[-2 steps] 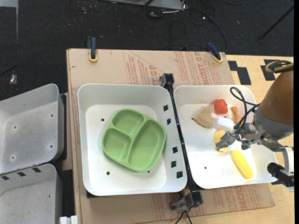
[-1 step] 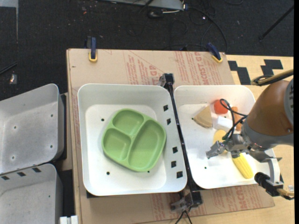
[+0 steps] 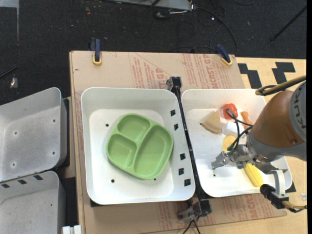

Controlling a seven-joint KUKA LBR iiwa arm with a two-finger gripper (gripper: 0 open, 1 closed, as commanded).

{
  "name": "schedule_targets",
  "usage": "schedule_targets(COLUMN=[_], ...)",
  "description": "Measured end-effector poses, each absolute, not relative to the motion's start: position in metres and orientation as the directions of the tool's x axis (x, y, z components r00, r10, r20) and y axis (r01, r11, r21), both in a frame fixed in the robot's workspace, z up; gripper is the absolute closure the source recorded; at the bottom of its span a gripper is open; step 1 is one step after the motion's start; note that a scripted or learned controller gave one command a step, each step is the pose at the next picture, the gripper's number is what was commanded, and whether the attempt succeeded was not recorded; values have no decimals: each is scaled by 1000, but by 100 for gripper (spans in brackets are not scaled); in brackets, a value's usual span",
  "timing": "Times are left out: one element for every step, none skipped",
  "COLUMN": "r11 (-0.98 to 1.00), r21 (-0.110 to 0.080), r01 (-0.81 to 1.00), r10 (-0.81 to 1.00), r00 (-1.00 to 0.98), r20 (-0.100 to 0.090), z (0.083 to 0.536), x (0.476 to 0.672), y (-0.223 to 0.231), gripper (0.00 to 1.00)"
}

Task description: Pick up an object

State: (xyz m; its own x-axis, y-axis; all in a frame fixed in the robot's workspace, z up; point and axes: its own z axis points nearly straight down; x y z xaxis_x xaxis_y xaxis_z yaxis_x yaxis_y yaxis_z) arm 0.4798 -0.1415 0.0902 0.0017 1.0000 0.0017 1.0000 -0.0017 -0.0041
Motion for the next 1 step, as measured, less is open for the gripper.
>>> schedule_targets(r11=[-3], r21=[-1], r01=[1000], r10=[1000], r00=[3], r20=[1], z=[102], x=[480], y=[-142], gripper=[100])
